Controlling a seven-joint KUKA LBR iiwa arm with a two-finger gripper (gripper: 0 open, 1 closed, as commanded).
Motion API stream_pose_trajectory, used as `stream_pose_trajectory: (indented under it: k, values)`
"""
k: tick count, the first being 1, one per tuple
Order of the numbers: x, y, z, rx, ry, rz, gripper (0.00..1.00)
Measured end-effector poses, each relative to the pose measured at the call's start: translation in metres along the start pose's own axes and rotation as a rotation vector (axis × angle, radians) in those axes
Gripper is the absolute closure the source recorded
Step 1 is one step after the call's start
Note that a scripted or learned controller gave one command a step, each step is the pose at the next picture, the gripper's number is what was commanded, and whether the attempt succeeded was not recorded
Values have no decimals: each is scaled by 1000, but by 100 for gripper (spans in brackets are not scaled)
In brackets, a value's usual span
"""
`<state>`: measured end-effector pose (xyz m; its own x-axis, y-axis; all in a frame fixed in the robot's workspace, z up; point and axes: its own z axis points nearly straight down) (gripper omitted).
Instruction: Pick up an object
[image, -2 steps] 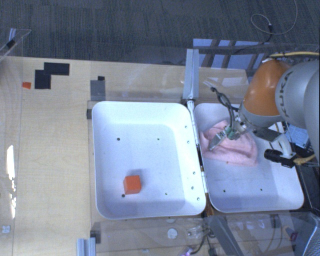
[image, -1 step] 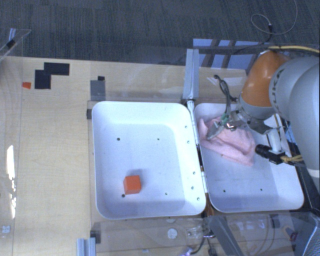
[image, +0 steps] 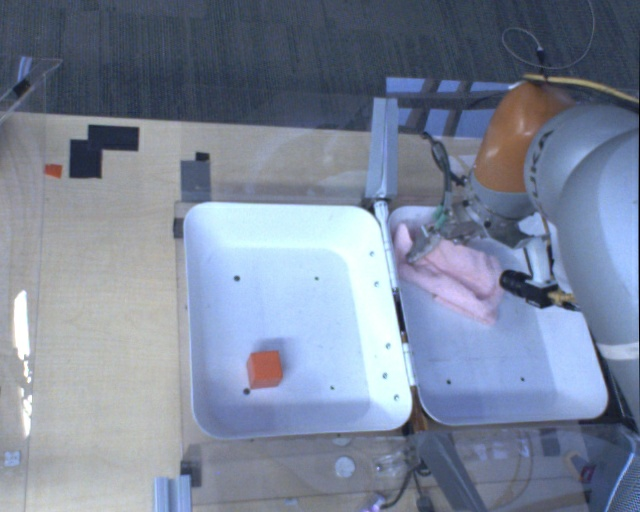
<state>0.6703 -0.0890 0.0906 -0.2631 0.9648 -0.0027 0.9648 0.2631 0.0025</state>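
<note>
The fingers (image: 432, 240) are down at the upper left end of a pink cloth (image: 455, 275) in the right bin (image: 520, 390), right against its rumpled edge — whether they are apart or closed on the fabric I cannot tell from here. The cloth lies crumpled along the bin's upper left part, close to the wall it shares with the left bin (image: 300, 250). Above the fingers rises the wrist, then the orange band (image: 515, 125) and the bulky grey arm (image: 590, 190) coming in from the right. Over in the left bin a small orange block (image: 265, 369) sits alone near the lower left — well apart from the cloth. Both bins rest on the pale wooden tabletop (image: 100, 300).
</note>
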Motion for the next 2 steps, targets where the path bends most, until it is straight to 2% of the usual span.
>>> stream_pose_trajectory:
  k: [1, 2]
  values:
    - [-14, -62, -1, -11, -4, -91, 0]
    - [19, -90, -2, -16, -5, -120, 0]
